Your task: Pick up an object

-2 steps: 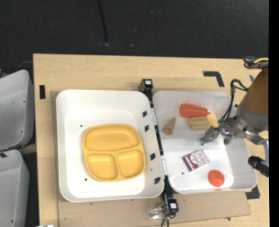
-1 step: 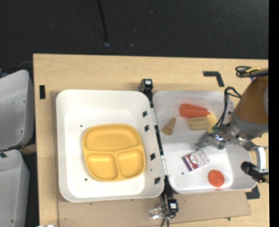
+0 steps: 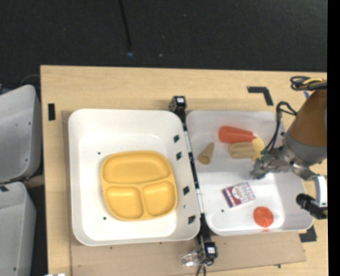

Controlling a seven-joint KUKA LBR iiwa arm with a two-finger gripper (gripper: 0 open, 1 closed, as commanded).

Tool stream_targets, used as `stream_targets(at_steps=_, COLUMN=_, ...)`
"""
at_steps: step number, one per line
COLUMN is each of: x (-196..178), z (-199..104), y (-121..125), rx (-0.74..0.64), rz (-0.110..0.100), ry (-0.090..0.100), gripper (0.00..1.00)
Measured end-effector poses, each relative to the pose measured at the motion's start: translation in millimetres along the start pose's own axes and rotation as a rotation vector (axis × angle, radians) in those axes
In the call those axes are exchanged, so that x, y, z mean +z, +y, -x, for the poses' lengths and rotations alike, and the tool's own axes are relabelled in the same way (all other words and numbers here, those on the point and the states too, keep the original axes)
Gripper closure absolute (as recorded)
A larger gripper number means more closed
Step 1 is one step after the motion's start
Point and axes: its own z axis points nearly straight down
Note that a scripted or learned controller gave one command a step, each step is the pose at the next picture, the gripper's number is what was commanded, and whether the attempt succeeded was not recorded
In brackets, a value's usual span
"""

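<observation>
Arm low over the right bin (image 3: 216, 223), no object shown between its fingers.

Taking the hinge-like divider (image 3: 188, 160) between the two bins as landmark: left of it, the left bin (image 3: 83, 131) holds a yellow three-compartment tray (image 3: 138, 184) lying flat near its middle. Just right of the divider lies a small tan cone (image 3: 206, 152). Further right sit an orange-red carrot-like piece (image 3: 236, 134) and, touching below it, a tan bread-like piece (image 3: 242, 150) with a yellow item (image 3: 258, 146) at its right end. Below these, a maroon-and-white packet (image 3: 239, 195) lies tilted, and a red-orange round object (image 3: 264, 216) rests near the bin's lower wall. Farthest from the divider, the gripper (image 3: 260, 170) hangs just beside the bread-like piece; whether it is parted or clenched cannot be told.
</observation>
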Motion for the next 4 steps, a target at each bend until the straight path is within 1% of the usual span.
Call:
stream_targets(at_steps=1, x=-43.4, z=4.3, y=2.6, rx=-0.005, rz=0.0, ry=0.0, gripper=1.0)
stream_targets(at_steps=2, x=-88.4, z=0.3, y=4.3, rx=-0.011, rz=0.002, ry=0.0, gripper=1.0)
stream_targets(at_steps=3, x=-111.4, z=1.3, y=5.6, rx=-0.012, rz=0.0, ry=0.001, gripper=1.0)
stream_targets(at_steps=4, x=-122.1, z=-47.2, y=-2.7, rx=-0.015, rz=-0.002, ry=0.003, gripper=1.0)
